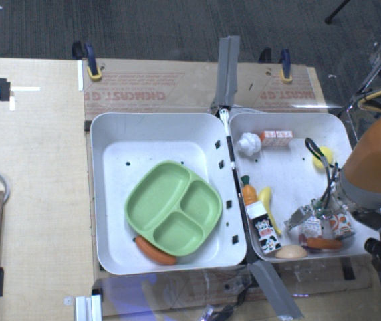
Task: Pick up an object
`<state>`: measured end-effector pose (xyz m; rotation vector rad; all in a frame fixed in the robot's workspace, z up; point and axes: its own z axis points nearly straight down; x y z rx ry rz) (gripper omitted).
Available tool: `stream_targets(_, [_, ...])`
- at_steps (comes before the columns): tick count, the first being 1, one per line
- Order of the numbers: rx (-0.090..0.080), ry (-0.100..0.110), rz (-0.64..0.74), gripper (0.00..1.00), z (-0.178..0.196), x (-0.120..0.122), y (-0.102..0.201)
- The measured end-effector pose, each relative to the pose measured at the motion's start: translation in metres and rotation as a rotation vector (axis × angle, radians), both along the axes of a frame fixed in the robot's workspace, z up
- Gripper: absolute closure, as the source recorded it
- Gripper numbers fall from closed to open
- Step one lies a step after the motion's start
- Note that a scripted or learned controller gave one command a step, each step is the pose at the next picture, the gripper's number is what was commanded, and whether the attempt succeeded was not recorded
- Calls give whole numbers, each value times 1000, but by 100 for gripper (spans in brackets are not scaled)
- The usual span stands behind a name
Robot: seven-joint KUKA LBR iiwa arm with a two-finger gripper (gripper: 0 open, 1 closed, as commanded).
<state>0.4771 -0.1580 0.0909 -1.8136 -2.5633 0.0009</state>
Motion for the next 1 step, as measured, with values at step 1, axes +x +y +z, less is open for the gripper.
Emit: stream_targets(1, [0, -1, -3, 100, 9, 1, 0])
